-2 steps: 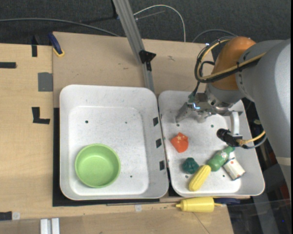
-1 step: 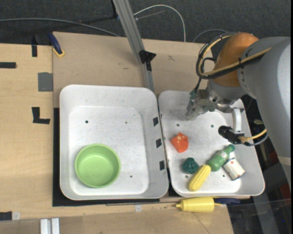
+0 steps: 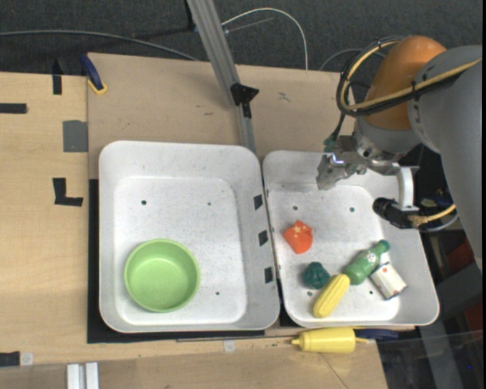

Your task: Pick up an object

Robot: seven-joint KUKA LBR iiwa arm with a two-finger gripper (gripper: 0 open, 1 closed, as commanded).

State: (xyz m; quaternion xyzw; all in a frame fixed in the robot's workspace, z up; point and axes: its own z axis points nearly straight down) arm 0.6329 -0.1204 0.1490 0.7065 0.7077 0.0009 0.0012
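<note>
In the right bin [image 3: 308, 171] lie a small red-orange toy [image 3: 298, 236], a dark green toy [image 3: 314, 275], a yellow corn cob [image 3: 330, 295] and a green bottle with a white cap end [image 3: 376, 267]. My gripper [image 3: 334, 169] hangs over the bin's far edge, above and to the right of the red toy and well apart from every object. Nothing shows between its fingers.
The left bin [image 3: 178, 159] holds a green bowl [image 3: 161, 275] at its near left. A yellow object [image 3: 328, 340] lies on the bench just in front of the right bin. A grey pole [image 3: 219, 47] slants down to the bins' far junction.
</note>
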